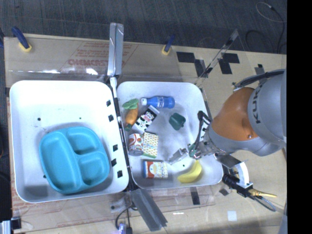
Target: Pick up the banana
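A robotics lab test bench, seen from above. Two shallow white bins [19, 130] sit side by side on a cardboard-covered bench top [146, 52] held down with blue clamps [20, 39], while a grey industrial arm with an orange band [243, 118] reaches in and loose cables [265, 13] trail over dark carpet behind. The bins hold a jumble of test objects, such as a blue divided tray [73, 157], a blue bottle [158, 102] and small printed packets [155, 169], rather than anything arranged for household use.

Faint red print on the brown cardboard sheet [92, 57] beyond the bins was too blurred to read; the grey arm [273, 106] bore letters "KU".
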